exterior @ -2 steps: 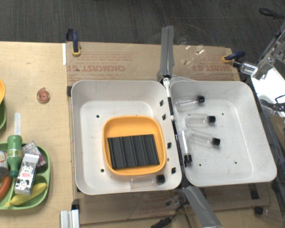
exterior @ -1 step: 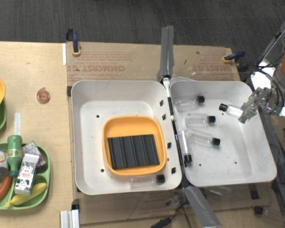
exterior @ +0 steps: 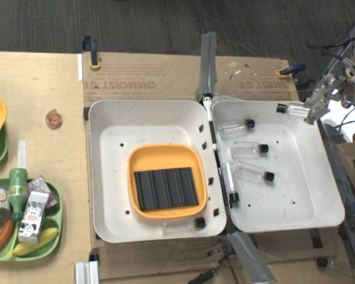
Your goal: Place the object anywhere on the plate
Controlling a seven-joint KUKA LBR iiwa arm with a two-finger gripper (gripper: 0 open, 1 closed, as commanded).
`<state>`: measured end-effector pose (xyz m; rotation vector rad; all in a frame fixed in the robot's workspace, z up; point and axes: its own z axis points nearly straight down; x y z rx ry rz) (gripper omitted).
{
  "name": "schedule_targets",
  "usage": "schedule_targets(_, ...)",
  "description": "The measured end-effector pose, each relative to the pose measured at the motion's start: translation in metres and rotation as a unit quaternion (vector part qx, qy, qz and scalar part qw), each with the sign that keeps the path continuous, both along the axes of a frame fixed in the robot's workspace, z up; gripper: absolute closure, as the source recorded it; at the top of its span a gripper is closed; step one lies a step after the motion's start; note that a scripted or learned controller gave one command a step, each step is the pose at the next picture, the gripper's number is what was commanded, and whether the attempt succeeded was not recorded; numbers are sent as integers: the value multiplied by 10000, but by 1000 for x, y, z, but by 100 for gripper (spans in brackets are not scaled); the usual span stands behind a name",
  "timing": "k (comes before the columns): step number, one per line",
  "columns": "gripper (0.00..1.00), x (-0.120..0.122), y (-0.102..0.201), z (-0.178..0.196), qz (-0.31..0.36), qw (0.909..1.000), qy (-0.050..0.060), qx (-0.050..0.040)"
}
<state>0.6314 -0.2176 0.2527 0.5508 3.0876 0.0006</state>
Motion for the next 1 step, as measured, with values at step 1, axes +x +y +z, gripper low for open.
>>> schedule_targets(1,100,11,-4,41,1019,9948,-5,-5)
